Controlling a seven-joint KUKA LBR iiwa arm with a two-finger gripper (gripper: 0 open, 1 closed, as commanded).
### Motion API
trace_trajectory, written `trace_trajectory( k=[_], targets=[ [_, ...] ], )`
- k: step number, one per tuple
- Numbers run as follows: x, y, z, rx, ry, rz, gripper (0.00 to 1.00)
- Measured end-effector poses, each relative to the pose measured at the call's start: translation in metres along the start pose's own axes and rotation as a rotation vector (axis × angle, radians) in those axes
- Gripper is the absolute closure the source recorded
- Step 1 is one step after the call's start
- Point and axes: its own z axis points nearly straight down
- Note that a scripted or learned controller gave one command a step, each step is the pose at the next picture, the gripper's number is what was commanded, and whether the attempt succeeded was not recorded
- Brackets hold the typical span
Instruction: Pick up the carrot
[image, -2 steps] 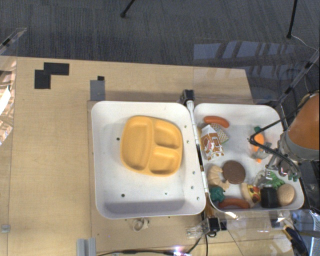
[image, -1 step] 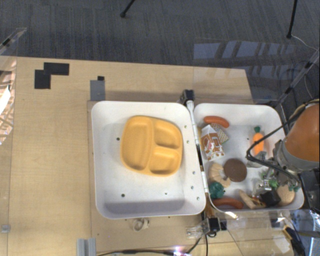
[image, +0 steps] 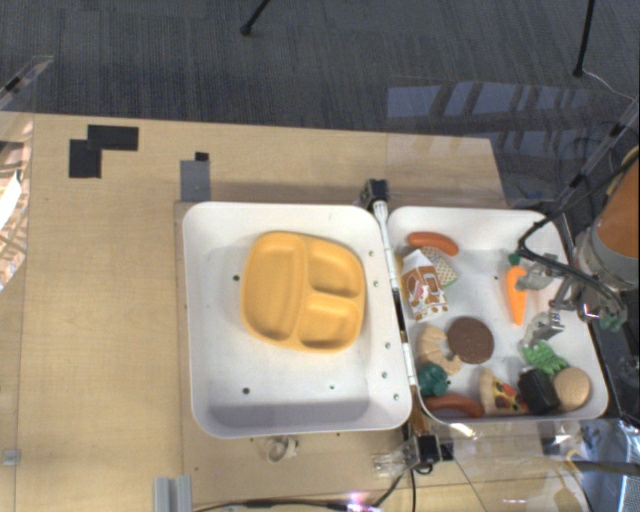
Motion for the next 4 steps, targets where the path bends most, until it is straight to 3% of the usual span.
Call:
trace_trajectory(
  k=[1, 2, 3, 4],
  targets=[
    [0.051, -0.008, 0.061, 0.0, -0.004, -0.125, 0.0],
    [-0.018, 0.005, 0.017, -0.002, 0.001, -0.165, 0.0],
    [0.027, -0.003, 0.062, -0.002, 0.001, -0.44, 0.0],
    [-0.042, 0.009, 0.064, -0.003, 0.002, -0.253, 0.0]
  ],
)
